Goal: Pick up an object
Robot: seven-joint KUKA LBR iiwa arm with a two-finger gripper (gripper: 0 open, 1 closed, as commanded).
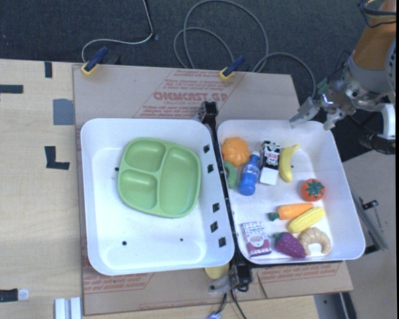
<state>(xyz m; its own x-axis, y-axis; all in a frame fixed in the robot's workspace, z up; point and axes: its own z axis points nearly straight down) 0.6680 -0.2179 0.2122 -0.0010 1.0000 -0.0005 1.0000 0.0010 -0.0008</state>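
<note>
Toy tomato (312,189), red, green-topped, right bin (346,198), pincer (317,113) above rim

Both white bins (93,178) look like smooth, slightly glossy plastic, as does the green divided plate (159,178). Beneath, the surface (153,92) is matt brown cardboard.

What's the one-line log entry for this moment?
claw: open, above right bin's far rim | held: nothing | nearest: banana | left bin: green tray

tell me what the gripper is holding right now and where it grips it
Nothing is held. The gripper hangs above the upper right corner of the right bin, its fingers spread with nothing between them.
</note>
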